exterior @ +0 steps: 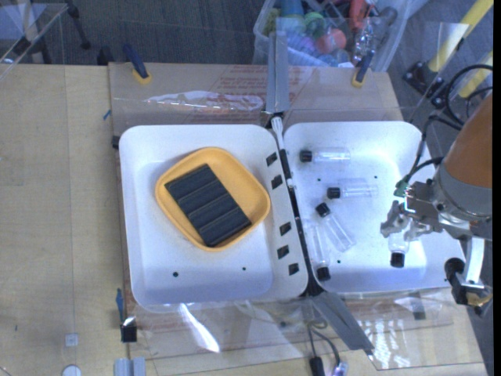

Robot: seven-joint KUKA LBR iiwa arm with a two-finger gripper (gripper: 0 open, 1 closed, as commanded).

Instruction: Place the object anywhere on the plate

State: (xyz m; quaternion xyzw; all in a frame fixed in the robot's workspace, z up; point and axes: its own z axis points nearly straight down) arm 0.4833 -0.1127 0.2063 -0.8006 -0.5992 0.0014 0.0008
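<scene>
Gripper [398, 241] at centre right over right bin [391, 151], grip state can't tell. Capped vials [344, 190] look light, slick, rigid and rolling; grasp mid-barrel. Yellow plate [239, 180] lies left of centre

Arm [472, 180] at the right bin's [352, 128] right edge: broad orange band [479, 151], grey ring [462, 200] below it, bare silver metal gripper [398, 229] with a small green bit [401, 185]. Thin black cables [448, 84] loop past the bin's far right corner.
</scene>
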